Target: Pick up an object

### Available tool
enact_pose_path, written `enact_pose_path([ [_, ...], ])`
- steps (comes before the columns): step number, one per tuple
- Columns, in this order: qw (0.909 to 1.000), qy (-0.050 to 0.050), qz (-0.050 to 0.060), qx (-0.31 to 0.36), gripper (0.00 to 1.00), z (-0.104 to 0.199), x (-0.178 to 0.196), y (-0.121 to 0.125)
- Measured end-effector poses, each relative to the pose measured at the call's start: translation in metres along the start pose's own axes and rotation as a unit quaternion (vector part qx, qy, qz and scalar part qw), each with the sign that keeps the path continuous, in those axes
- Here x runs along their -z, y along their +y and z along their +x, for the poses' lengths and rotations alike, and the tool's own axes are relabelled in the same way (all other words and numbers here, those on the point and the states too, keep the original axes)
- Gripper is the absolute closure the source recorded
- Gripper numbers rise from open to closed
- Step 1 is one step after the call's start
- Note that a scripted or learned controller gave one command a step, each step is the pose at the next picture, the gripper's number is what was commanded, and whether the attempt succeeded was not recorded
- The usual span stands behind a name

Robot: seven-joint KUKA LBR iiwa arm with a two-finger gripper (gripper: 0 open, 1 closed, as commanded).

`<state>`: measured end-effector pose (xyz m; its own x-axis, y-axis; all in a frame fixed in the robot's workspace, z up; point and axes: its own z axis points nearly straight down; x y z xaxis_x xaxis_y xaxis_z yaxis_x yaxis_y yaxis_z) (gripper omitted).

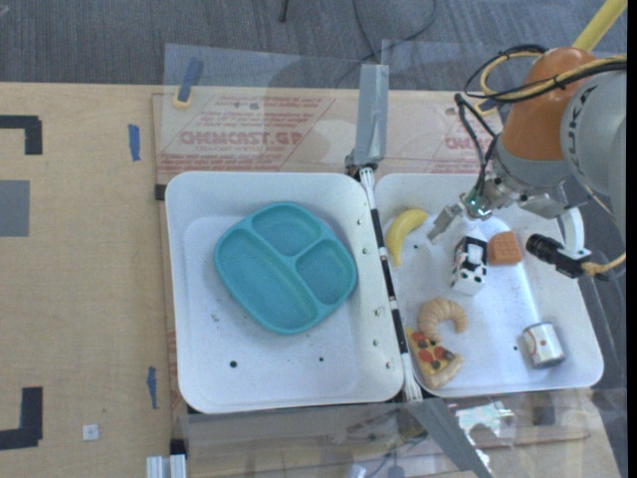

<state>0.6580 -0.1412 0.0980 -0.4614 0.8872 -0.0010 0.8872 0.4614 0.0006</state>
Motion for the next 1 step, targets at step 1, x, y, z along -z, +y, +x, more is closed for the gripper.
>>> enact_pose_path([
  [1, 0.9927, -0.002, -0.002, 0.12, 0.0, -0.019, -0.0098, -0.0683],
])
